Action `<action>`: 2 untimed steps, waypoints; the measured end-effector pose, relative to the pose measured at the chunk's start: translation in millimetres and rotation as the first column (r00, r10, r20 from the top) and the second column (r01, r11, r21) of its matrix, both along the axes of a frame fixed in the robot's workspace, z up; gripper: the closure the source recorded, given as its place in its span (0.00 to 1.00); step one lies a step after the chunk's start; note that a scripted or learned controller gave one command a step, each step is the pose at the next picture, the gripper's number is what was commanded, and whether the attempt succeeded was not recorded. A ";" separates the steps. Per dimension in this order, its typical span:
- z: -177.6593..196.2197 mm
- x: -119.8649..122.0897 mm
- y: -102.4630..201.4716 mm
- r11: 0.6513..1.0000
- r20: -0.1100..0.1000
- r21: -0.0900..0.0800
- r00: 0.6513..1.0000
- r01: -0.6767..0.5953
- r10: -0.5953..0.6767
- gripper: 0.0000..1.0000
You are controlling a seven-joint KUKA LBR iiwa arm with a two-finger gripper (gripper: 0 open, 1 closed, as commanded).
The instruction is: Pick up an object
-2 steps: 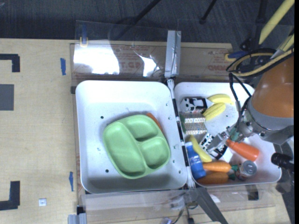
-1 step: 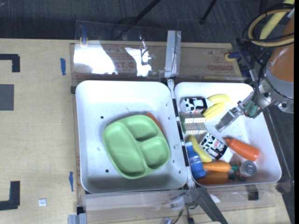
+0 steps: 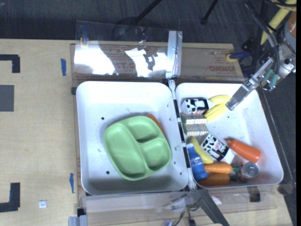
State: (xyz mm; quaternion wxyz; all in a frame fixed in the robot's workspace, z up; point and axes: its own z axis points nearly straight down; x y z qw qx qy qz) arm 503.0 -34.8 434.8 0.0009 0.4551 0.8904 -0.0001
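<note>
My gripper (image 3: 232, 103) reaches into the right bin (image 3: 263, 121) from the upper right, its tip low at the right end of a yellow banana (image 3: 215, 108); I cannot make out contact. Beside the banana lies a black-and-white spotted item (image 3: 194, 105). Further forward are a checkered box (image 3: 196, 125), a second spotted item (image 3: 216, 148), an orange bottle (image 3: 244, 150), a carrot (image 3: 218, 168), a blue object (image 3: 195, 163) and a silver can (image 3: 251, 169).
The left bin (image 3: 94, 107) holds a green divided plate (image 3: 137, 146) with an orange object (image 3: 155, 122) peeking out behind it. A clear panel (image 3: 127, 55) and metal post (image 3: 174, 53) stand behind the bins. The bins' shared wall (image 3: 178, 126) runs between them.
</note>
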 end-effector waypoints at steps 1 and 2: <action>-170.7 -22.8 12.2 1.000 -0.002 0.001 1.000 0.024 -0.024 0.00; -251.9 -23.7 35.3 0.983 -0.005 0.001 0.983 0.185 -0.185 0.00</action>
